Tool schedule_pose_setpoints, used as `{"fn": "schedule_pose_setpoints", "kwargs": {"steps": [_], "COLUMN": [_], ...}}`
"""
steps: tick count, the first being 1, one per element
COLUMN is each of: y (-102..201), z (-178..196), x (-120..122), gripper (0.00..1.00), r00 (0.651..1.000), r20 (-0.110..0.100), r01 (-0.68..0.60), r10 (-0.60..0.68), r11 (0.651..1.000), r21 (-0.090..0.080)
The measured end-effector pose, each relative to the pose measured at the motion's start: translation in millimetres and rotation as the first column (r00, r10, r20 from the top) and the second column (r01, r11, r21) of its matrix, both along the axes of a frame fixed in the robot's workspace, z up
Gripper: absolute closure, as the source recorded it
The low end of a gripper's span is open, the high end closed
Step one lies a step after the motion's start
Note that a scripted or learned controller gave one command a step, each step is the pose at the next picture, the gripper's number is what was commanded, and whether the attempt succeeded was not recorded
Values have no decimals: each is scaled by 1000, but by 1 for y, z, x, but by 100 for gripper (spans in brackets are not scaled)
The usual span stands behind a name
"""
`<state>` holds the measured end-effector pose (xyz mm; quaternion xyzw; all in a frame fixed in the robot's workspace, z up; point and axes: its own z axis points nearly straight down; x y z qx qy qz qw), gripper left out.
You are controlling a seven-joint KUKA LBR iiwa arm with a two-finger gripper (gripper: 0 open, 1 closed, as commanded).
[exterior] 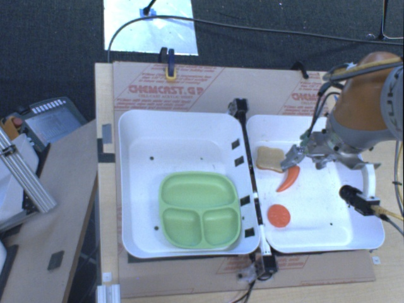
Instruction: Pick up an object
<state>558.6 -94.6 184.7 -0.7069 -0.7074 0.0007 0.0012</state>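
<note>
Three objects lie in the right bin (353, 232). A tan bread slice (269, 158) rests near its left wall. Just right of it is an orange-red pepper (288, 179), lying at a slant. A round orange-red tomato (278, 215) sits nearer the front. My gripper (297, 158) reaches in from the right and hangs low over the bin. Its tip is right at the pepper's upper end and beside the bread's right edge. Whether it touches the pepper is unclear.
The left bin (145, 131) holds a green three-compartment plate (201, 210) toward its front. A black divider strip (247, 169) runs between the bins. The arm's wrist and cables (360, 201) hang over the right bin's right side.
</note>
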Motion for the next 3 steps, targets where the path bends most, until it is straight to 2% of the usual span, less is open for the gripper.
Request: {"fn": "schedule_pose_setpoints", "kwargs": {"steps": [1, 2, 3], "y": [0, -1, 3], "z": [-60, -46, 12], "x": [-8, -6, -13], "gripper": [0, 100, 100], "r00": [1000, 1000, 1000], "r20": [-2, 6, 9], "r01": [0, 0, -3], "r10": [0, 0, 3], "r11": [1000, 1000, 1000], "r21": [0, -1, -1]}}
